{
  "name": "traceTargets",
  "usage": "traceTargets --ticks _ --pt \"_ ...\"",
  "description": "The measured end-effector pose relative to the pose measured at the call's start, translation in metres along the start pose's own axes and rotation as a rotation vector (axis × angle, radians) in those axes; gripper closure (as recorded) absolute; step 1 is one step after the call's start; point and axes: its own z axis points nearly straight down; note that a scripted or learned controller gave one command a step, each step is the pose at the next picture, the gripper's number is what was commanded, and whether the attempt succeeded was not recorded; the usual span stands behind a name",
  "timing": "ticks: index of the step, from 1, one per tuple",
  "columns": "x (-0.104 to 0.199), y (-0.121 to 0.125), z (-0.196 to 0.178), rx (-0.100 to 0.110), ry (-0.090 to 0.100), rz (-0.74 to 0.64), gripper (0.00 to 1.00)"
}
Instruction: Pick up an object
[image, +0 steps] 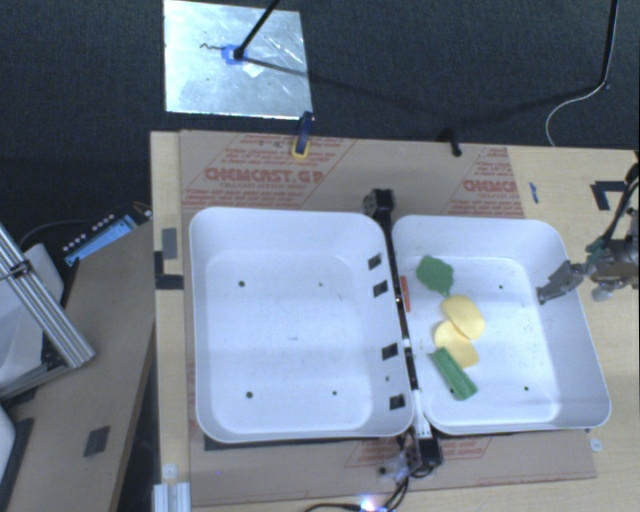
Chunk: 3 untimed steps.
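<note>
In the right bin (520, 400) a small cluster of objects lies near its left wall. A green rounded piece (435, 272) is farthest back. Two yellow pieces (463, 315) (455, 346) overlap just in front of it. A green bar (454, 375) lies slanted nearest the front. My gripper (555, 285) reaches in from the right and hangs over the right side of this bin, well apart from the cluster. It holds nothing that I can see.
The left bin (290, 320) sits beside the right one, with a black hinge strip (398, 330) between them. Both rest on a cardboard sheet (270, 170). A foil sheet (237, 60) lies at the back, and a metal frame (35, 300) stands at the left.
</note>
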Motion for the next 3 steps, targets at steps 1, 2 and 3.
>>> traceTargets --ticks 1,2,3 --pt "0.016 0.036 0.111 0.004 0.002 -0.004 0.0" --pt "0.065 0.058 0.168 -0.002 0.002 -0.004 0.0" --pt "0.102 0.093 0.166 -0.003 0.0 -0.005 0.0"
